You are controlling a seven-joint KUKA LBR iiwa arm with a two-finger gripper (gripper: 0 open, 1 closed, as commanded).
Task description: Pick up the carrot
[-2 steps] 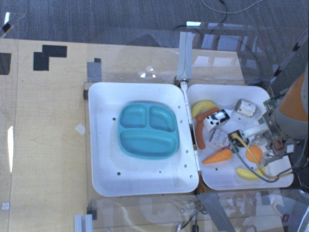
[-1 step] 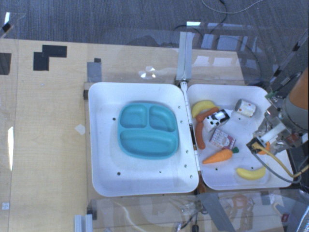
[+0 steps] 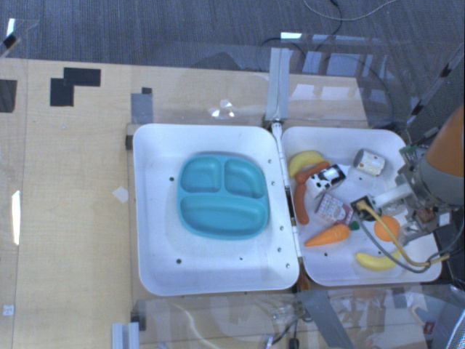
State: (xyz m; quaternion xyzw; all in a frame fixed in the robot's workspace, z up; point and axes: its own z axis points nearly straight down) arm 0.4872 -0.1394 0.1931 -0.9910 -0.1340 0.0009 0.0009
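Left white bin (image 3: pixel 156 253), frame centre: blue divided plate (image 3: pixel 222 196) inside. Right white bin (image 3: pixel 327 265): gripper (image 3: pixel 423 219) over right side, grip state cannot tell. Carrot (image 3: pixel 328 235) lies lower left in right bin, between sausage (image 3: pixel 300 202) and banana (image 3: pixel 375 261), apart from gripper.

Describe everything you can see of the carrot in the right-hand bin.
The carrot is a small, smooth orange cone with a short green stub at its thick end, and it looks like a plastic toy. It lies flat on the floor of the right bin, in the near-left part. Its pointed tip faces the view's left and its stub faces right. The stub sits close to a printed packet, but contact cannot be told. Nothing grips it.
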